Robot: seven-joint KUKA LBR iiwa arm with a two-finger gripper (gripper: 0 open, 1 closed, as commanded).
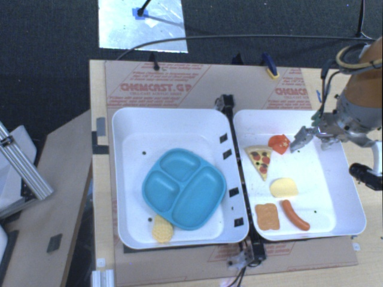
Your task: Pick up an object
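We saw gripper [301,139] hovering just right of tomato [279,143] in right bin [350,220]; grip state untellable, nothing visibly held. We judged: centre over tomato, descend straight, avoid pizza [260,160] just left-below tomato.

The arm [362,94] is cut off by the right edge of the picture, so its upper links are not seen. The gripper [301,139] is seen only as a small grey shape above the right bin [350,178], and its state cannot be told. Part of the yellow round piece [161,229] is hidden under the rim of the blue divided plate [184,188]. The metal frame [21,166] at the left is cut by the picture's edge. The lettering on the board [155,88] beneath the bins is partly covered by the left bin [128,178]. The cable cluster [245,260] at the tabletop's front edge is too small to be made out.
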